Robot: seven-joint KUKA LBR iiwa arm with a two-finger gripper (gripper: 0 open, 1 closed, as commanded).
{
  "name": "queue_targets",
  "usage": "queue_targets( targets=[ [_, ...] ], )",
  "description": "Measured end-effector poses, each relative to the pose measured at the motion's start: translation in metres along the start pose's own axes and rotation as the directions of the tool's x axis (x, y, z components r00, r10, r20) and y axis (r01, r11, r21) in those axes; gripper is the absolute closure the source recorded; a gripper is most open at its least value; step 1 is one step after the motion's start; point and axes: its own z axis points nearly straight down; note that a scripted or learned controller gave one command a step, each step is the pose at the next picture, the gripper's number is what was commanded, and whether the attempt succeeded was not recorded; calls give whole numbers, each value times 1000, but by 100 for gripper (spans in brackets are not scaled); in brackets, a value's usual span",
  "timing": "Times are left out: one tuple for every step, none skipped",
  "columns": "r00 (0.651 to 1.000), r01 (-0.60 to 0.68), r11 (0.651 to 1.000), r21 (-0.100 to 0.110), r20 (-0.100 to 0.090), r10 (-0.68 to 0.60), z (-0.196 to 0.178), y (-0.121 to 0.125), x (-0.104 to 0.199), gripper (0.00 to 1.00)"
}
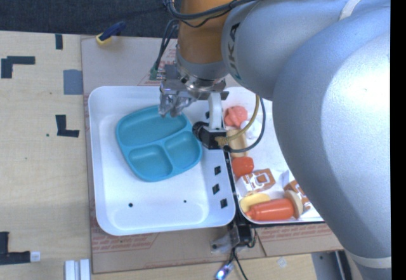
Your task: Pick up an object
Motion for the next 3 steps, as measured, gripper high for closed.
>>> queue_targets(
  targets=[
    [1000,0,1000,-7,-3,0,-31,-58,-56,100],
    [1000,19,1000,-12,-9,-19,-86,-93,55,100],
    [1000,4,1000,-5,0,-4,23,-21,54,100]
  ],
)
